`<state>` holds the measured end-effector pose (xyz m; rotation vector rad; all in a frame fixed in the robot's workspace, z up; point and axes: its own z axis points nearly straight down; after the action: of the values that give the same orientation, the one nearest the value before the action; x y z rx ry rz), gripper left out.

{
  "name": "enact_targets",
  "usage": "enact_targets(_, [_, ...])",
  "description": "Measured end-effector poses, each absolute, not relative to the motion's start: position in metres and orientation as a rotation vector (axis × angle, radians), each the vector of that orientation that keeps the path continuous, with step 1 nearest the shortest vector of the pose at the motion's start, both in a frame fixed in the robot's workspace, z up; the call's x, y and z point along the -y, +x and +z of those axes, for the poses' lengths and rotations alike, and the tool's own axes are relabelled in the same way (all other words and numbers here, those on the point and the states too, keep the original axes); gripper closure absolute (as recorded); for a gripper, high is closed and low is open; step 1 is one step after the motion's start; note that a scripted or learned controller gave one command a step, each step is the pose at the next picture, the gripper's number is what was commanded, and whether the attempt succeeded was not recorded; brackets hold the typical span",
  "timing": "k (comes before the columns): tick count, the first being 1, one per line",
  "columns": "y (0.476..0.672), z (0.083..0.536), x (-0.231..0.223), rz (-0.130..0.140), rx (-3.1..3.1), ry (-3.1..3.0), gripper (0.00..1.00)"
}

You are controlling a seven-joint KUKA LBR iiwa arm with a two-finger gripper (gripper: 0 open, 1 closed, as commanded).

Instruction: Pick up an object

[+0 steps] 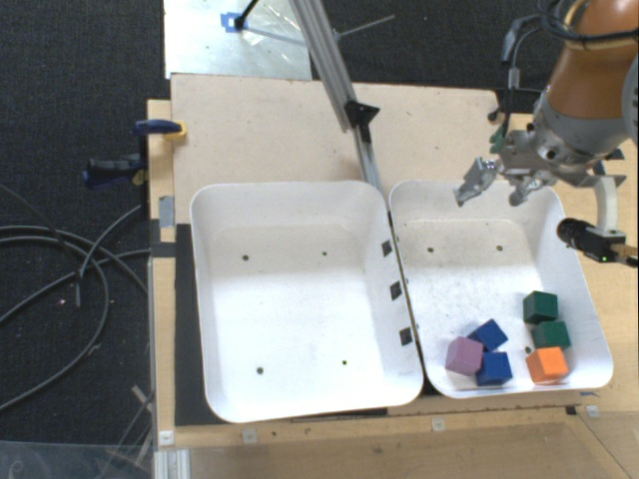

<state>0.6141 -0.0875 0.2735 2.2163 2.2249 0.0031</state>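
A: How far along was the task judged to be?

B: Barely begun. The gripper [496,181] was seen above the far rim of the right bin [439,218], with its fingers spread apart and nothing held between them. No block had been lifted, so the whole pick was left: the reach across the bin, the descent, the closing, the lift.

A: And where were the blocks found?

B: All six were gathered at the near right corner of that bin, well apart from the gripper. A purple block [463,355] was set at the left of the cluster, touching or just beside two blue ones [489,333] [494,368]. Two green blocks [540,306] [550,334] were placed one behind the other near the right wall, and an orange block [547,364] was seen at the front, close to the rim.

A: How were they judged to handle?

B: As small, flat-faced cubes, easily clamped if taken squarely. The crowding was thought the likely trouble: a finger could be brought down on a neighbour. The rear green block was reckoned the freest.

A: And the left bin [290,297]?

B: Nothing was seen in it.
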Motion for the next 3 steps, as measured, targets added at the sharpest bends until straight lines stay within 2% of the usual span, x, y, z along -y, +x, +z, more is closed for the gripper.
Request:
enact_targets(1, [0.544, 0.220, 0.111, -0.006, -2.222, 2.228, 0.00])
enact_targets(2, [0.527, 0.090, 0.187, 0.008, -2.225, 2.221, 0.00])
enact_targets(3, [0.488, 0.092, 0.178, 0.011, -2.215, 2.210, 0.00])
